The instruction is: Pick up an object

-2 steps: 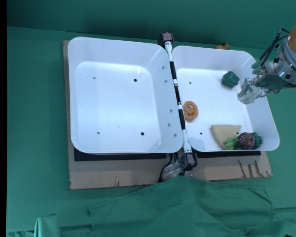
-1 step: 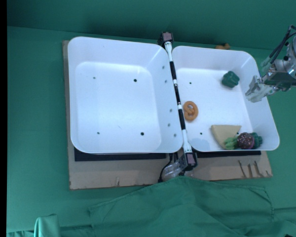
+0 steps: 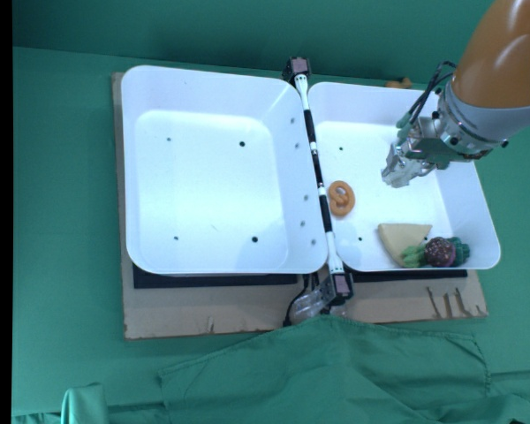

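Clearly, your nearest target was the pretzel (image 3: 341, 198), lying flat in the right bin (image 3: 466, 203) beside the divider, down and left of the gripper (image 3: 397, 176). Your arm reached in from the right, wrist tilted down over the bin floor. Nothing sat in the gripper; its spread was unreadable.

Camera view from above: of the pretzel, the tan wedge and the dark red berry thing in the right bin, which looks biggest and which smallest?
Largest to smallest, as they look here:
1. tan wedge
2. pretzel
3. dark red berry
The pretzel and berry look close in size, and green leaves partly surround the berry, so their order is unsure.
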Robot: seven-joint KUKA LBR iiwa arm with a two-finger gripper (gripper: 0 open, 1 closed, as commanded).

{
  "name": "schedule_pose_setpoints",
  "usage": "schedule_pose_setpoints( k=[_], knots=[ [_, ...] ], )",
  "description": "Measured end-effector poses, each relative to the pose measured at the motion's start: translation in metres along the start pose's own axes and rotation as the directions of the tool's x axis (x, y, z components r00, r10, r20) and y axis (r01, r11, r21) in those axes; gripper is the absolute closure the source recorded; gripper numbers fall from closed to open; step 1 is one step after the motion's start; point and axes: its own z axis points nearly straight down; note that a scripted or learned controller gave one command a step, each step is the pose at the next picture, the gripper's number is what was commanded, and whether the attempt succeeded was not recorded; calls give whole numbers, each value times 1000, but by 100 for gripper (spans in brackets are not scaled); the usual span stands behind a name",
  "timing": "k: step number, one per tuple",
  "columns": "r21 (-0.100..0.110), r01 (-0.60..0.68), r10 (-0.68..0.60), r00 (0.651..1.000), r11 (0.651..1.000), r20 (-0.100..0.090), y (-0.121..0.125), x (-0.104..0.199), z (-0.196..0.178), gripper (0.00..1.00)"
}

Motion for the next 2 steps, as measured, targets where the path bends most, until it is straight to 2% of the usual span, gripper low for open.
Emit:
schedule_pose_setpoints(
  k=[1, 2],
  knots=[
    [-14, -7, 7, 1000, 1000, 4, -31, -36, -66, 100],
    [-10, -5, 5, 1000, 1000, 4, -31, -45, -64, 100]
  ],
)
